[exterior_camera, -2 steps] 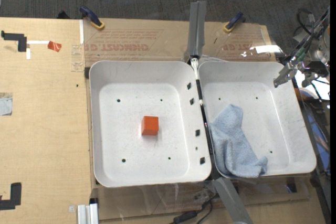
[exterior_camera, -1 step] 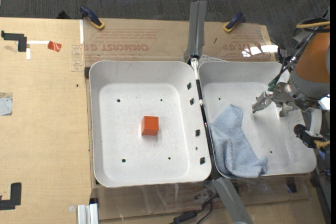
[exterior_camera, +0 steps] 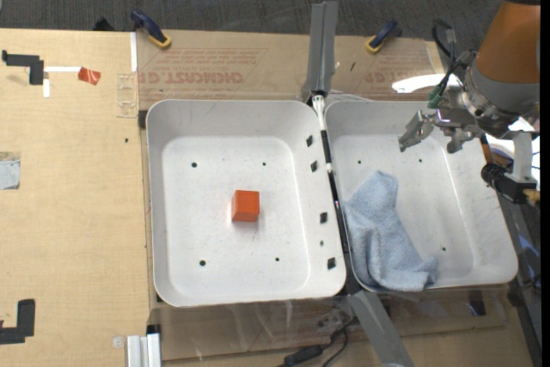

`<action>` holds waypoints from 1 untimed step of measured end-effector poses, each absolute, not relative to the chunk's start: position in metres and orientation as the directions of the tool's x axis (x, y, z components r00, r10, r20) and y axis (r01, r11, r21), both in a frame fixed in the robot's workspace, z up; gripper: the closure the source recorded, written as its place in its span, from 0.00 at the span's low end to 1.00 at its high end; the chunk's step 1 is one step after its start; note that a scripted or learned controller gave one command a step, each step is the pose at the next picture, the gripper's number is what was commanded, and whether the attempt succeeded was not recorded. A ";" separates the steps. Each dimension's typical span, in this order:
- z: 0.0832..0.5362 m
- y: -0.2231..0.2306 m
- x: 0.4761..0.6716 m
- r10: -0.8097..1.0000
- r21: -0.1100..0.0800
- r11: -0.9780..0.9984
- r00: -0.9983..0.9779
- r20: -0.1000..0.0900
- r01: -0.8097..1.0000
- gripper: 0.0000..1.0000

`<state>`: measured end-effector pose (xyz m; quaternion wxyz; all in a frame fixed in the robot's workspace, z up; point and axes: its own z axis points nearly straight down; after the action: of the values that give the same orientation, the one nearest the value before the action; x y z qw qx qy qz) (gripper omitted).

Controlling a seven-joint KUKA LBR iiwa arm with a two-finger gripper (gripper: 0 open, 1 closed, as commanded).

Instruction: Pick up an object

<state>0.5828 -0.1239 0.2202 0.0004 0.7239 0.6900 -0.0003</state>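
A KUKA arm (exterior_camera: 507, 30), grey with an orange band above the wrist, reaches in from the right and holds its gripper (exterior_camera: 434, 133) above the upper right part of the right bin (exterior_camera: 481, 271). Its jaws stand open and carry nothing. Below and to the left of the gripper, a crumpled light-blue cloth (exterior_camera: 387, 232) lies along the right bin's left and lower side, well apart from the jaws. In the left bin (exterior_camera: 172, 211), a small orange-red block (exterior_camera: 246, 206) sits alone near the middle of the floor, upright and square to the view. The two shallow white bins rest side by side on a cardboard-covered desk (exterior_camera: 60, 219), where blue-and-yellow clamps (exterior_camera: 150, 27) grip the far edge of the cardboard sheet behind the bins.
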 end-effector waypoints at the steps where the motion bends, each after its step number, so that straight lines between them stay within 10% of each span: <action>1: 0.190 -0.045 0.525 0.989 -0.005 -0.147 0.147 -0.002 0.989 0.00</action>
<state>0.5245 -0.0451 0.1900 -0.0013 0.7573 0.6531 -0.0022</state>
